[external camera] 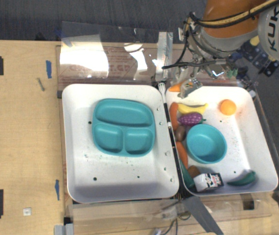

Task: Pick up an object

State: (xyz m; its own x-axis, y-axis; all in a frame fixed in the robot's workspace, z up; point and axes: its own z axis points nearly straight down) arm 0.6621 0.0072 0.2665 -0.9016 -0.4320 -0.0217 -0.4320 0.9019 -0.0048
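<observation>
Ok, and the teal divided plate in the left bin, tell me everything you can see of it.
The teal divided plate looks like matte moulded plastic, a rounded rectangle with three compartments: one long one along the far side and two smaller ones along the near side, split by raised ridges. It lies flat, right side up, about mid-floor in the left bin, slightly toward the far side. All three compartments hold nothing. It touches only the bin floor, and it lies well apart from the gripper over the right bin.
</observation>
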